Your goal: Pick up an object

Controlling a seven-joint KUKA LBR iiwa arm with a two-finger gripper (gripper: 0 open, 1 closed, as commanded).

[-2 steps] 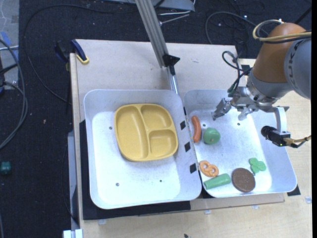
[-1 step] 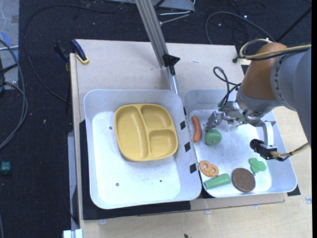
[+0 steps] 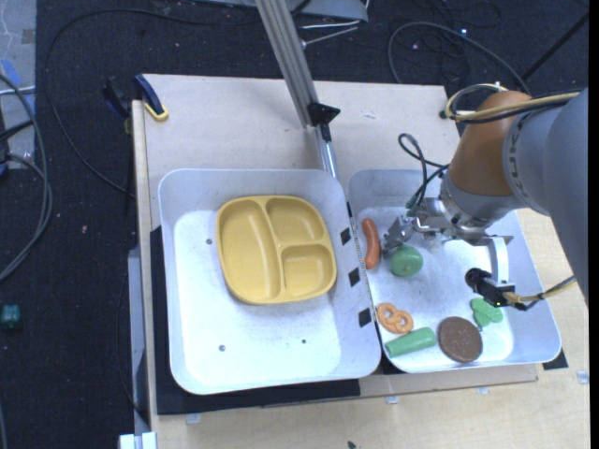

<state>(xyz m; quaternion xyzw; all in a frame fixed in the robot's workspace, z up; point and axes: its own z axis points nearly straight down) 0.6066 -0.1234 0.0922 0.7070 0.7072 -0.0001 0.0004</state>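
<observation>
The right bin [image 3: 533,340] holds several toy foods. An orange-red sausage [image 3: 372,242] lies along its left wall. Beside it sits a round green ball [image 3: 407,264]. A pretzel [image 3: 394,320], a green pickle [image 3: 410,341], a brown round cookie [image 3: 460,339] and a small green piece [image 3: 486,312] lie along the front. My gripper [image 3: 403,236] hangs low over the bin's left part, just above the green ball and right of the sausage. I see nothing held in it.
The left bin [image 3: 187,344] holds a yellow divided plate [image 3: 277,248]. A grey metal pole [image 3: 292,54] slants in from the top to the gap between the bins. A black cable fitting [image 3: 486,283] from the arm hangs over the right bin.
</observation>
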